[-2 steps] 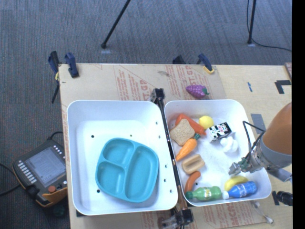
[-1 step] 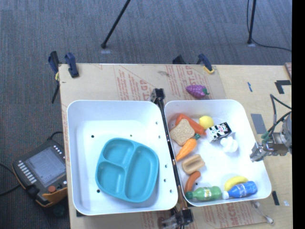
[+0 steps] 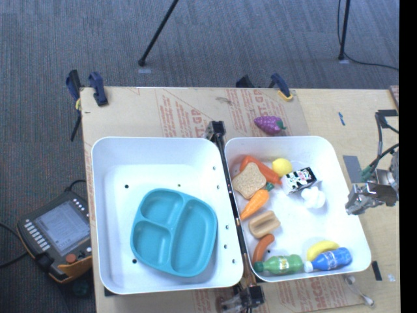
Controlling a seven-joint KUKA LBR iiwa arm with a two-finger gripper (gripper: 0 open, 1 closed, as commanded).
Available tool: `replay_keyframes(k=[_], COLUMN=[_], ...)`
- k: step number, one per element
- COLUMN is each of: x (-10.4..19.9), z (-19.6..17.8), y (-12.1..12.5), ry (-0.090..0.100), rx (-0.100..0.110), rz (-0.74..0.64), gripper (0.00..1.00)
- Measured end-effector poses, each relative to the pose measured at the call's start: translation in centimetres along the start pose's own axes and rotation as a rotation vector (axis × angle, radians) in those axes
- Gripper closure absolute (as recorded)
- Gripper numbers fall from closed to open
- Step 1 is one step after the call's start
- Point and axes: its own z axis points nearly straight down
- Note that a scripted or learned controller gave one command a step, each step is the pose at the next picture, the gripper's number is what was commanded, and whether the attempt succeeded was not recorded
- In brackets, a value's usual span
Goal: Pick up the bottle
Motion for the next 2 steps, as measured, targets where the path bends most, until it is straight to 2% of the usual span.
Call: replay_keyframes(k=[1, 2], x=[-0.6, -0.3], z=[-4.4, -8.4], y=[0.1, 0.1], ry=[0.000, -0.001], rx=[0.000, -0.001], rz=[0.181, -0.027], gripper=[1.00, 1.00])
